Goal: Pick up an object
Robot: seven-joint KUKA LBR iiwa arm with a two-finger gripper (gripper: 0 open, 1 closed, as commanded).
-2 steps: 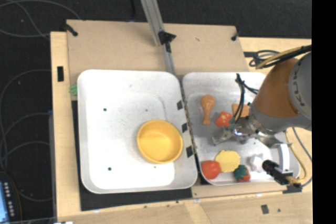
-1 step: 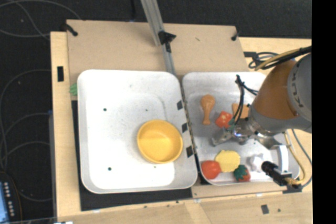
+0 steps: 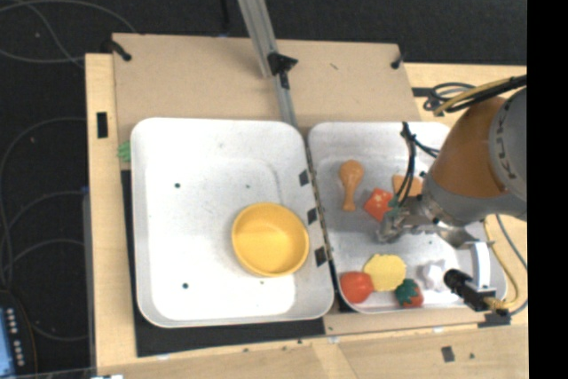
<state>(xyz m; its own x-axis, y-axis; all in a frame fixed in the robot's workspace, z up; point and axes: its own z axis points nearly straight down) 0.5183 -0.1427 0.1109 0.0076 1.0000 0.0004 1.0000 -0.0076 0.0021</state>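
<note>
Although the arm (image 3: pixel 475 169) is already down in the right bin (image 3: pixel 355 142), no pick can be confirmed yet. The jaws (image 3: pixel 390 226) sit low over the bin floor, just beside a small red-orange piece (image 3: pixel 377 204); whether they touch it is unclear, and I cannot tell if they are open, closed or gripping anything, since the wrist hides them.

Candidate objects, all resting in the right bin: a tan drumstick-shaped toy (image 3: pixel 351 182) near the middle, a yellow lumpy piece (image 3: pixel 385 272), a red round piece (image 3: pixel 357 286) and a small red-and-green piece (image 3: pixel 409 293) along the near edge. A yellow bowl (image 3: pixel 269 239) lies in the left bin (image 3: pixel 177 164), well apart from the arm.

Judgement: approach stage reached; closing on an object, lifting it and verifying the hold all remain.

Writing: none legible on the bins, objects, arm or desk (image 3: pixel 195 75).
</note>
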